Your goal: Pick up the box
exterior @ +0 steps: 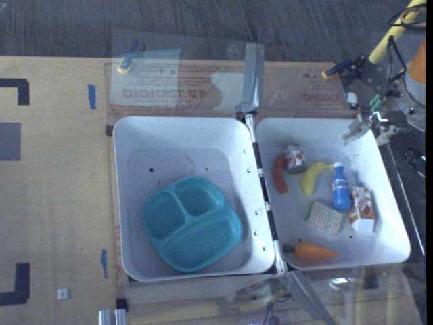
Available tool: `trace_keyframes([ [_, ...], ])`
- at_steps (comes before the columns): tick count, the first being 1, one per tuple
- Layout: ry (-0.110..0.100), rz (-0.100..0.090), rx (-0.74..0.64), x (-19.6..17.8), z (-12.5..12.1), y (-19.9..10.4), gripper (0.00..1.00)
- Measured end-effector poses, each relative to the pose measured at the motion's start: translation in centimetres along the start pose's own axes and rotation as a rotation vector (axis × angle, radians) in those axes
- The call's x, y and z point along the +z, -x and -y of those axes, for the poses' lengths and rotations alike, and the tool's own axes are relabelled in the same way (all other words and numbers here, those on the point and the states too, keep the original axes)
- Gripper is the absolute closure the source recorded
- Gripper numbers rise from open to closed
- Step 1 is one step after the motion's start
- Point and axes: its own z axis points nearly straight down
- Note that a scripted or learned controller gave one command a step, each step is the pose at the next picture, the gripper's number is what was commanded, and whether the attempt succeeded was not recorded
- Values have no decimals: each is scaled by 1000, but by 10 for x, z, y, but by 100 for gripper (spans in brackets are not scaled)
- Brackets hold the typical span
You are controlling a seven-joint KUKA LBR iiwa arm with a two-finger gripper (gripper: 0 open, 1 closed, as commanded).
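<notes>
The pincer [369,124] is hovering at the right bin's [392,246] far corner, spread wide, well apart from the box [363,208].

From my screen, the two shallow white plastic bins [181,133] look matt and a little speckled. The teal divided plastic tray [192,223] has a smooth, soft shine. The small orange-and-white carton box [362,209] seems printed paperboard. The blue plastic bottle [340,188] looks glossy, and the yellow banana toy [315,176] smooth. The pale wooden bench top [54,202] is matt, and the grey floor [101,12] looks rough, like carpet.
</notes>
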Motion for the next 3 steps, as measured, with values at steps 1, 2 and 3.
trace_keyframes([
  [1, 0, 0, -11, 96, 56, -35, 0],
  [2, 21, 5, 23, 110, 117, -66, 0],
  [3, 10, 2, -119, 122, 141, -116, 0],
])
